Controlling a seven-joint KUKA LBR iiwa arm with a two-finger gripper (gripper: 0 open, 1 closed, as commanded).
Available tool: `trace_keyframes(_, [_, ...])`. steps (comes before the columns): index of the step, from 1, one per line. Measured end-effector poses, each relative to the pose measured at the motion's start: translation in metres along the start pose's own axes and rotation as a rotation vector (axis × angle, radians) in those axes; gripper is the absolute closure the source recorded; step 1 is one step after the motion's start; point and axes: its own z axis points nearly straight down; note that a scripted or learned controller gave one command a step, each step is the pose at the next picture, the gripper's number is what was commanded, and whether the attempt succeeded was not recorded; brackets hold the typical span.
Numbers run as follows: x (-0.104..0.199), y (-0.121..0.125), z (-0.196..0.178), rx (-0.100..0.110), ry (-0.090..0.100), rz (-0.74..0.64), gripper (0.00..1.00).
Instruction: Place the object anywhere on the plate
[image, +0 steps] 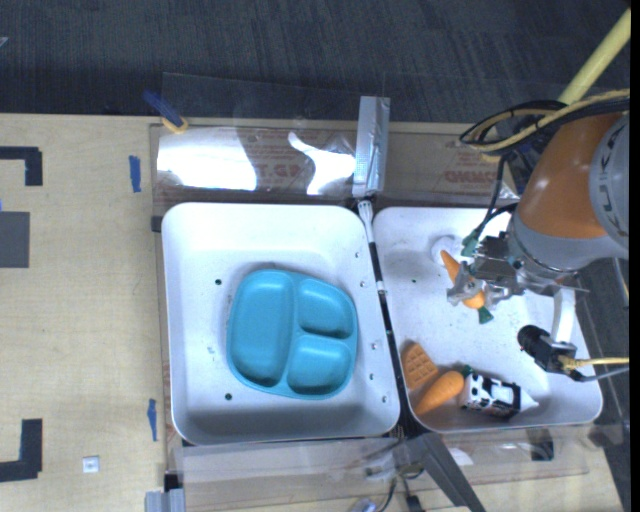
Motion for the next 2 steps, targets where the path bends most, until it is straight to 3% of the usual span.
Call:
trace_keyframes(1, [0.051, -0.040, 0.000, 0.003, 0.002, -0.186, 1.00])
trace_keyframes(2, [0.126, -0.083, 0.000, 0.003, 0.002, -0.267, 1.00])
